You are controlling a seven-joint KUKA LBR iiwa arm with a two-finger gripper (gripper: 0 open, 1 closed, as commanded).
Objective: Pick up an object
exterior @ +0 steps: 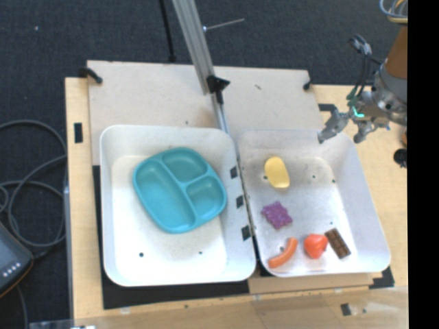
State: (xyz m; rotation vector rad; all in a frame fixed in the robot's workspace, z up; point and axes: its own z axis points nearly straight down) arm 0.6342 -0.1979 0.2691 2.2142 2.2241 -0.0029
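My gripper (348,130) hovers over the far right corner of the right bin (357,177), open, with nothing between its two fingers. In that bin lie a yellow oval piece (277,172), a purple lumpy piece (277,215), an orange carrot-like piece (283,253), a red round piece (315,245) and a brown bar (337,243). The yellow piece is the nearest to the gripper, down and to its left. The other pieces sit toward the bin's front edge.
The left bin (116,252) holds a teal divided plate (180,189). A metal pole (195,36) rises behind the bins near their shared edge. Cables (27,184) lie on the floor to the left.
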